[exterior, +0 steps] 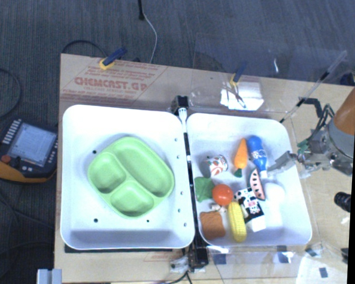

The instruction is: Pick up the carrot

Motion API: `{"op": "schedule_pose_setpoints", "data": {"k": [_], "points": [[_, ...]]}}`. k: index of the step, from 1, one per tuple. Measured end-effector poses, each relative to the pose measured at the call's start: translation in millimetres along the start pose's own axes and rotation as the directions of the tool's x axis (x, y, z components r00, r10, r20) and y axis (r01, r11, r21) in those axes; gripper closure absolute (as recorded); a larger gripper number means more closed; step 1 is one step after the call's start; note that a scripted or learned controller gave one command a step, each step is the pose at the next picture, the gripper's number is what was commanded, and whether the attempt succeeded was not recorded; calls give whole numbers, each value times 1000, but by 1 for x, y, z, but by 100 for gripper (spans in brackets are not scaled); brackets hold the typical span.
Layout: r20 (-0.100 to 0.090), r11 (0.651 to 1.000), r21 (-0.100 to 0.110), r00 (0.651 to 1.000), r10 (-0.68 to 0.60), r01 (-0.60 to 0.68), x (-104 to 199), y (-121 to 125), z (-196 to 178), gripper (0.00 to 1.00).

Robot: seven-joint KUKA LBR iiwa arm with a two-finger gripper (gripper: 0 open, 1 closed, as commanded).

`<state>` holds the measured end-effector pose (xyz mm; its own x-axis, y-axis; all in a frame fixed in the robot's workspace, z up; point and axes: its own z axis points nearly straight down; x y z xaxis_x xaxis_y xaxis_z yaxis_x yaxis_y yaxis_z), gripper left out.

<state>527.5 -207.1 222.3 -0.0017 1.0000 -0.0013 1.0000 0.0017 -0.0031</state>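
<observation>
Camera view cuts off the grey arm with its orange band (347,116) at the right edge. The two-finger gripper (282,161) sits at the right rim of the right-hand shallow white plastic bin (294,193); whether it is open or closed cannot be determined, and nothing is seen held.

The smooth orange tapered carrot (241,154) lies in the upper middle of this bin, long axis near vertical in the picture, narrow end toward the far rim. It touches the glossy blue bottle-shaped item (257,150) on its right. Below lie a round red tomato (222,193), a ribbed yellow corn cob (237,220) and a brown bread-like piece (212,223), partly overlapping.

The left-hand white bin (73,180) holds a matte green three-compartment tray (131,176).
</observation>
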Motion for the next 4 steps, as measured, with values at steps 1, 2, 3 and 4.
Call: {"op": "schedule_pose_setpoints", "data": {"k": [1, 2, 3, 4], "points": [[-7, 1000, 8, 1000, 15, -15, -7, 72, 107, 0], [3, 999, 5, 999, 37, -37, 51, 137, 130, 0], [12, 999, 4, 999, 44, -44, 108, 142, 132, 0], [14, 999, -5, 999, 43, -43, 108, 144, 120, 100]]}}
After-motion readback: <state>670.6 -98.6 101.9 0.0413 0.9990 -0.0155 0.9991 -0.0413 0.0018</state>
